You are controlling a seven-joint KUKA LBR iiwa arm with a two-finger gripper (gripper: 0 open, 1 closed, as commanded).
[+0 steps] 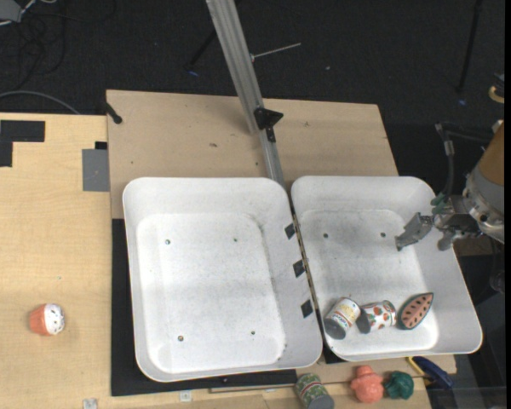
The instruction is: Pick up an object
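Observation:
Three small objects lie in a row at the front of the right bin (358,181): a yellow-and-white can (343,316) on its side, a red-and-white can (377,315), and a red slice-shaped toy (416,310). My gripper (427,235) hangs over the right bin's right side, well behind those objects. It is open, with nothing between its fingers. One dark finger (408,234) points left over the bin floor and the other sits near the bin's right rim.
The left bin (204,184) sits beside the right one. A metal rail (238,66) slants up from between the bins. On the bench in front lie a small can (311,390), a pink toy (366,384) and a green toy (399,385). An orange-and-white ball (47,319) rests far left.

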